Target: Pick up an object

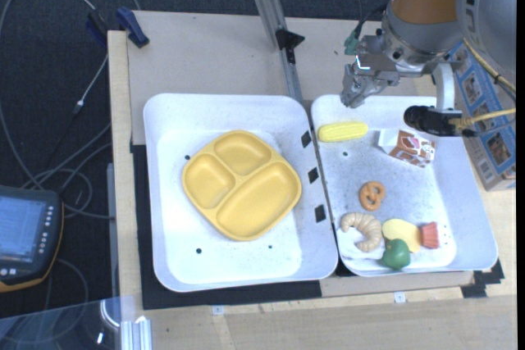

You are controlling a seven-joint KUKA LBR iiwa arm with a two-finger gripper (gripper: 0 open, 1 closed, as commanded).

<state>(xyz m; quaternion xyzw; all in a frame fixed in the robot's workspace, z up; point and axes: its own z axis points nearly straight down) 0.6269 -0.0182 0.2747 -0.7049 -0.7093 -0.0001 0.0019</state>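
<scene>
Gripper (354, 94) hovers just above-right of corn cob (342, 132), finger state indiscernible.

Yellow divided plate (241, 185); yellow corn (342, 131); orange-brown pretzel (372, 194); green, possibly pepper (396, 255); white bins (164, 201).

We count two white bins (164, 176), one yellow divided plate (241, 184), one corn cob (342, 132), one pretzel (372, 194), one croissant (364, 229), one carton (412, 147).
</scene>
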